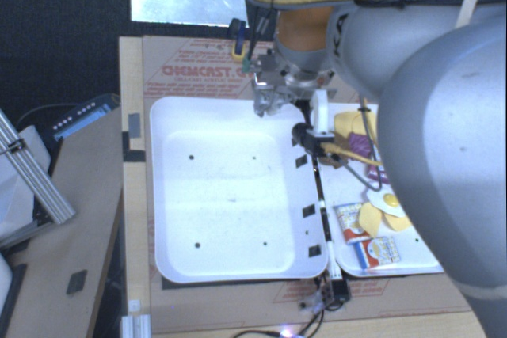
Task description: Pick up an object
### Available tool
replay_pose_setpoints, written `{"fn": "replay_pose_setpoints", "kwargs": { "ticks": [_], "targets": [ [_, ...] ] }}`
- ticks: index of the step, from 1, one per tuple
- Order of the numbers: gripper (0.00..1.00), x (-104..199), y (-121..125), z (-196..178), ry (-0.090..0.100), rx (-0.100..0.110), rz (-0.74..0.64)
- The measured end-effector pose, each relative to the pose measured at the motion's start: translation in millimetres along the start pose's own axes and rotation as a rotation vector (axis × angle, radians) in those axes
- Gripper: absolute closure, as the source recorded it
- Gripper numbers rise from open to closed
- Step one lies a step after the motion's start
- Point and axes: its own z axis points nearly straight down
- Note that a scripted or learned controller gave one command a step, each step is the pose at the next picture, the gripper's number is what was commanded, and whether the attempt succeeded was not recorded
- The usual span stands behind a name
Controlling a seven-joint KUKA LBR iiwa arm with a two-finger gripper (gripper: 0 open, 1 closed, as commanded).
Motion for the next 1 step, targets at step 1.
{"fn": "replay_pose_setpoints", "kwargs": {
  "ticks": [1],
  "targets": [
    [1.0,97.7,10.9,46.0,0.002,-0.004,-0.003]
  ]
}}
